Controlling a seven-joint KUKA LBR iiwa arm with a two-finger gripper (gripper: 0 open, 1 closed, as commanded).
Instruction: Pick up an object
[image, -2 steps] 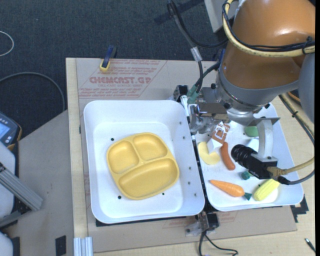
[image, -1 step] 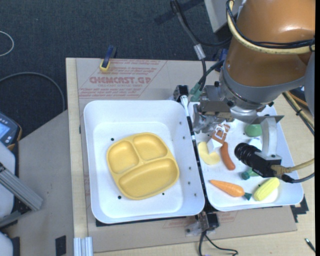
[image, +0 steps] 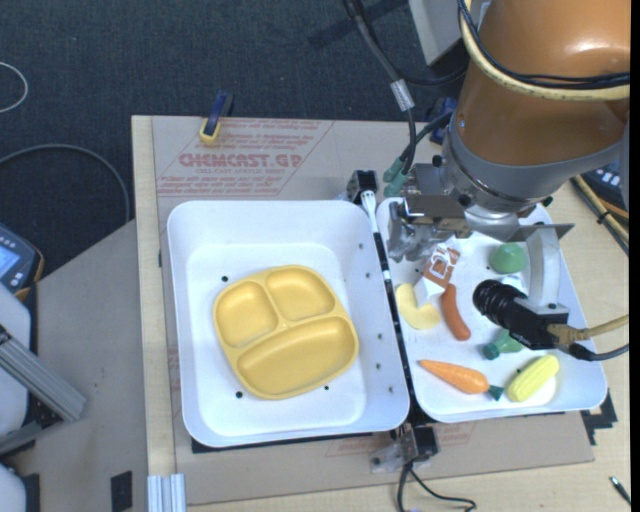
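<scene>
Setting: a bench covered with a printed cardboard sheet (image: 250, 160), dark floor around it, two shallow white bins side by side on top.
Left bin (image: 185, 300): holds one yellow divided plate (image: 287, 330), lying flat near the middle.
Right bin (image: 450, 402): holds the toy food, namely a carrot (image: 455, 376), an ear of corn (image: 533, 378), an orange-red sausage (image: 456, 312), a pale yellow piece (image: 417, 310), a green lump (image: 508, 257), a small teal piece (image: 497, 348) and a small orange-and-white box (image: 441, 266).
Arm (image: 545, 90): reaches in from the view's right and hangs over the far half of the right bin.
Gripper (image: 408, 238): low in the right bin's far-left corner, just beside the wall shared with the left bin. Whether it is wide, narrow or closed on anything cannot be told from this angle, and nothing is seen held in it.
Nearest candidate: the orange-and-white box, just beside the gripper, toward the view's right and a little nearer the camera. Whether they touch cannot be told.
Next nearest: the pale yellow piece, near the shared wall on the camera side of the gripper, and the sausage close beside it.
Long axes: the sausage runs roughly far-to-near, slightly slanted. The carrot lies across the bin, tip toward the shared wall.
Step in hand: judged as lining up over the corner cluster, with no pick made yet.
What the move turns on: a short shift toward the camera and to the view's right would likely bring the gripper over the box.
Risk: the box, yellow piece and sausage lie close together, so a descent could nudge one aside.
</scene>
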